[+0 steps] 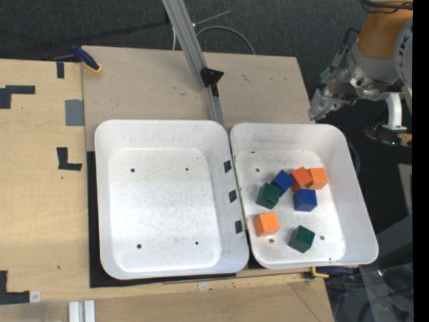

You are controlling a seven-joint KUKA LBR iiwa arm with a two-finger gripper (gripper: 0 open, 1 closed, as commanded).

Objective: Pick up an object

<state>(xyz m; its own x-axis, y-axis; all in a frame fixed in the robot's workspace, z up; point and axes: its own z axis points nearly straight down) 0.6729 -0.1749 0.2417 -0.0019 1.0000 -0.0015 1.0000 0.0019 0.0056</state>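
Holding three orange, two blue, two green cubes [290, 203]; end effector [322, 107] state unclear.

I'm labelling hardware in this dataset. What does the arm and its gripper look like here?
The arm is a rounded grey body with a broad orange band above the wrist. Dark cables loop beside it near the top. The gripper at its end is a small metallic grey assembly with dark parts, too small and blurred to make out further detail.

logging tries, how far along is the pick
Nothing is picked yet. All seven blocks, like the blue block and the lone orange block, lie in the right bin. The gripper hangs beyond that bin's far right corner. Descent, grasp and lift remain.
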